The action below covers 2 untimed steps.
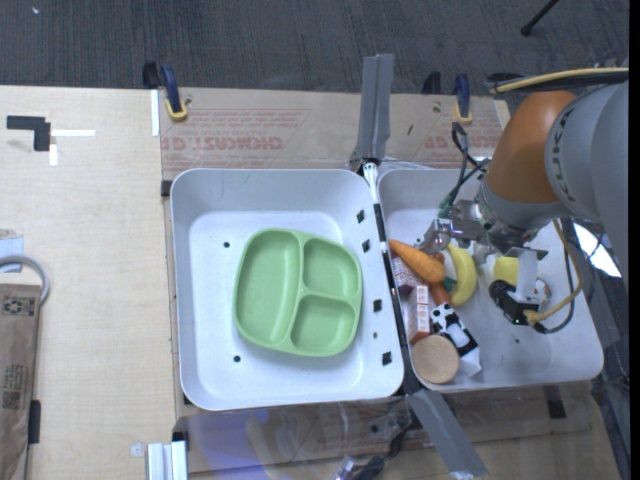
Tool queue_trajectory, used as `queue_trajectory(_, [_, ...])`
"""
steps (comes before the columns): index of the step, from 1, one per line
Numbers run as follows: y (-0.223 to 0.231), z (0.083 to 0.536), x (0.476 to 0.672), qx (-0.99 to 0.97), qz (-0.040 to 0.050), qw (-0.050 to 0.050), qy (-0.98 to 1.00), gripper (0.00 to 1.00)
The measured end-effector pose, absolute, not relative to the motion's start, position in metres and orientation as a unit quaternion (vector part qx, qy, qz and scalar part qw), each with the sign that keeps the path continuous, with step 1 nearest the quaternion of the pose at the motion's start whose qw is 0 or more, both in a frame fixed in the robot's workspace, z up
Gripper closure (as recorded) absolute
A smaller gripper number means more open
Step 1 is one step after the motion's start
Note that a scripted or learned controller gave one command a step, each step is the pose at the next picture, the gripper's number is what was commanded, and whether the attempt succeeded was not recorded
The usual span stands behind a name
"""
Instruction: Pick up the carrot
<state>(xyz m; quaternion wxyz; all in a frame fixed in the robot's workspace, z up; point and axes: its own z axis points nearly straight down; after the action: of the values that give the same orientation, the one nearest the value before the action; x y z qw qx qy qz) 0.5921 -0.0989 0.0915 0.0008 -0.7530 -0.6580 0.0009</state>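
Tan round disc [435, 359] is nearest the camera, at the near edge of the right bin [545, 358], well to the camera side of the tool [444, 236]. A black-and-white checked thing [457, 329] touches the disc's far side, between disc and tool.

The tool sits low over the far-left part of the right bin. The grey arm [590, 158] comes in from view right, with the orange band above the wrist. Tool state: cannot tell, the tip is small and lost in clutter from this angle.

The carrot [418, 259] is in the right bin, just beside the tool on its camera side and a bit toward view left. It lies slantwise, narrower end toward the wall between the bins, thicker end nearest the tool. Cannot tell whether tool and carrot touch.

The banana [463, 274] is just on the tool's camera side, running toward the camera, and right against the carrot's thick end. A red-brown packet [408, 290] lies beside the carrot on its camera side, along the bin's left wall.

The left bin [185, 268] is to view left of the tool. A green plate [298, 293] with three compartments lies flat in its middle, well apart from the tool. Both bins rest on the pale counter [80, 268].
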Motion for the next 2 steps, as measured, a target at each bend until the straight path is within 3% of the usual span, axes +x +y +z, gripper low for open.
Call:
queue_trajectory(1, [-0.1015, 0.1010, 0.5923, -0.755, 0.0012, 0.000, -0.656, 1.00])
queue_trajectory(2, [-0.1010, 0.1011, 0.5925, -0.754, 0.0011, 0.000, -0.656, 0.00])
